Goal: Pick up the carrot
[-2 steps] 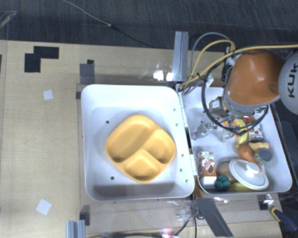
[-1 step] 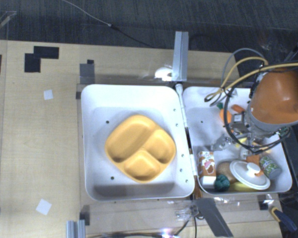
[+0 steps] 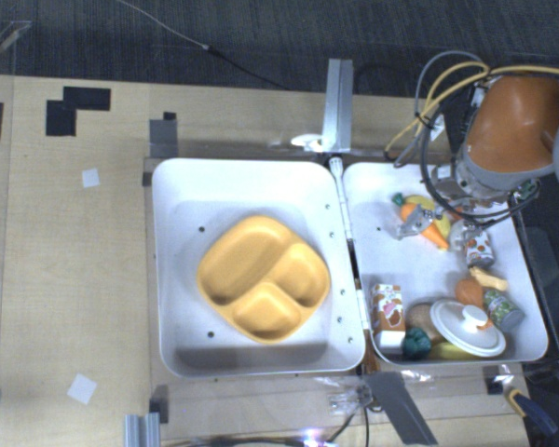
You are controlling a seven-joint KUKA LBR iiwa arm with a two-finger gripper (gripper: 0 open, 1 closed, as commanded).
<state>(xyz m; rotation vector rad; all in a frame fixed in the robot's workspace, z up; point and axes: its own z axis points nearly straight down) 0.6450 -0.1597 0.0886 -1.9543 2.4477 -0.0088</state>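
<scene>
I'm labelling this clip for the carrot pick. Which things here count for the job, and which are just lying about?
For the job:
carrot, in the right bin
pincer, down beside it

Lying about:
yellow sectioned plate in the left bin
white lidded dish
small carton
dark green piece

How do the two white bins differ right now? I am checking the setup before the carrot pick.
The left bin bears one large yellow sectioned plate; the right bin bears many small things, among them the carrot, a white lidded dish and a small carton. The arm hangs over the right bin's far end, not over the left bin. Both bins are shallow, white and set side by side.
</scene>
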